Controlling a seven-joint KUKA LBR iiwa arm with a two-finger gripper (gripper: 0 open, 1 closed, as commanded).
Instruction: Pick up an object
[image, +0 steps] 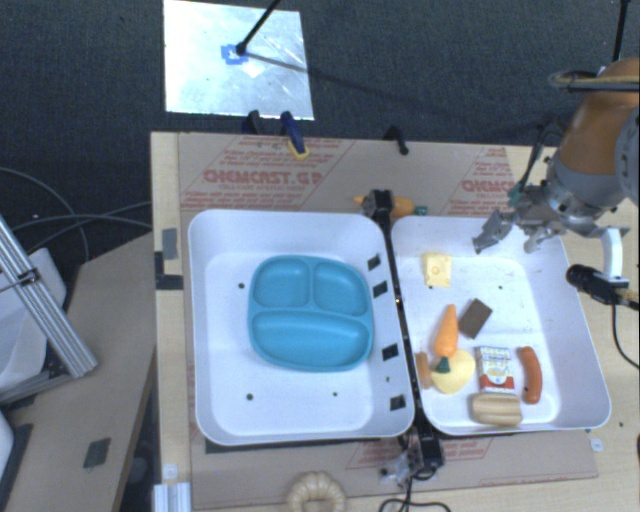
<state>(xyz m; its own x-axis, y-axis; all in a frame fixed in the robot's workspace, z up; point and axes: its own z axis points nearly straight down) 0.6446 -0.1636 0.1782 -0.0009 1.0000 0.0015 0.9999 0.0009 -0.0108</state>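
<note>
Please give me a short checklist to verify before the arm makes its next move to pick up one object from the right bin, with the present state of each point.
1. Gripper is above the right bin, near its far edge: ok.
2. Nothing is between the fingers, which are spread: ok.
3. Gripper is over a target: not ok; the nearest piece, the cheese, lies to the view's left of it.
4. Cheese has free space around it: ok.
5. Carrot and brown block are apart from each other: cannot tell; they lie very close.
6. Blue plate in the left bin is out of the path: ok.
</note>
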